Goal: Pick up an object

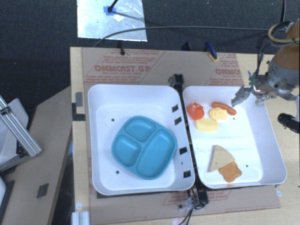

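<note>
The right bin holds several toy foods: a red tomato, an orange-red sausage, a yellow corn piece, a pale yellow lump, a tan wedge and an orange nugget. My gripper hangs over the bin's back right part, just right of the sausage's end and slightly above it. Nothing is seen held in it. The grey arm with its orange band comes in from the right edge.
The left bin carries a blue divided plate. A black divider runs between the bins. The bin walls rise around the food. A cable arcs over the back of the bench.
</note>
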You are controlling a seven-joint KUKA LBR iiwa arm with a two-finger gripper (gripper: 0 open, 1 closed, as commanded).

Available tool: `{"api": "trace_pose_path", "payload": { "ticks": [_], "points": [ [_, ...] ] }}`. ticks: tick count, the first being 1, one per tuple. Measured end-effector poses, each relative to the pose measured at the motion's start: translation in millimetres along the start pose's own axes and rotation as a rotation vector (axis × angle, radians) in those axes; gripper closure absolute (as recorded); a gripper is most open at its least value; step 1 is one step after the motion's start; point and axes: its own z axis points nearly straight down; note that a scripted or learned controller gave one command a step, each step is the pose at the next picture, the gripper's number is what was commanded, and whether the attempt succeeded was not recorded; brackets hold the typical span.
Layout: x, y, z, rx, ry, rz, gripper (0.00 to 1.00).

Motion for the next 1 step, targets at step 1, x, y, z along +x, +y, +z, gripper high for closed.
{"api": "trace_pose_path", "payload": {
  "ticks": [1],
  "points": [
    [7.5,-5.5,58.1,0.002,0.001,0.001,0.00]
  ]
}}
